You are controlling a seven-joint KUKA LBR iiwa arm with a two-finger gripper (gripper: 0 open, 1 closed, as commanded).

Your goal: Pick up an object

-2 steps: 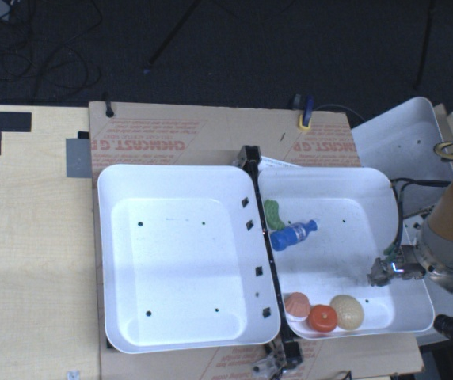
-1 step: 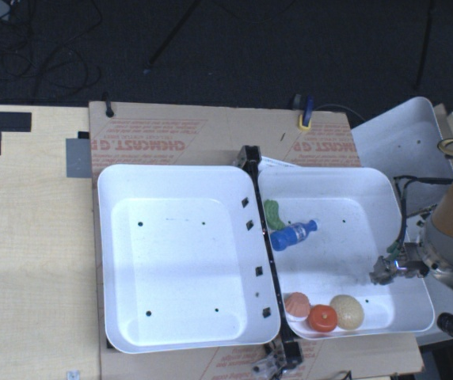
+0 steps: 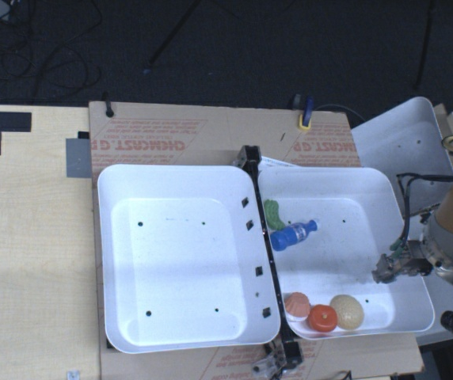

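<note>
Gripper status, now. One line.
Gripper: at the right edge of the right bin, above its floor; open or closed cannot be told, and nothing is seen in its grasp.

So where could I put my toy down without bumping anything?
The left bin has a bare floor between its walls. In the right bin, the middle is bare, between the blue bottle and the gripper. The near edge is crowded: red ball, yellowish ball.
</note>
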